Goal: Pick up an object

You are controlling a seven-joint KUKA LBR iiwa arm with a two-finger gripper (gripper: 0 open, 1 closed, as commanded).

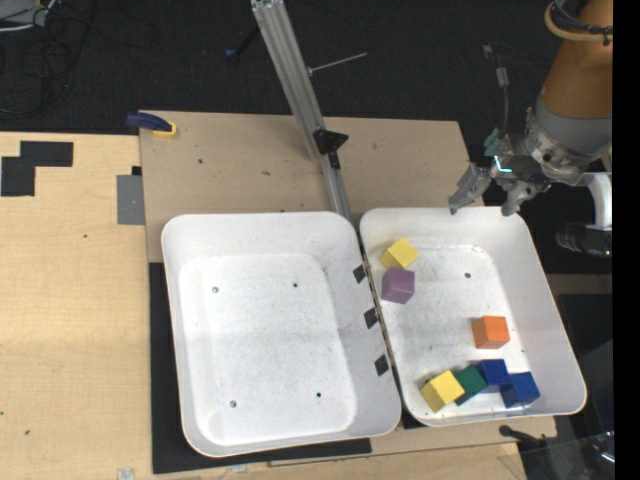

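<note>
The right bin (545, 298) holds several blocks. A yellow block (401, 254) and a purple block (398, 285) lie near its left wall. An orange block (490, 332) sits toward the right. At the front a second yellow block (441, 390), a green block (469, 382) and two blue blocks (508, 382) cluster together. My gripper (486, 194) hangs above the bin's far right corner, open, with nothing between its fingers.
The left bin (180, 258) sits beside the right one. A slanted aluminium rail (296, 78) runs from the back down to the gap between the bins. Black clips (371, 317) mark the seam. A blue and yellow object (150, 123) lies at the bench's far left corner.
</note>
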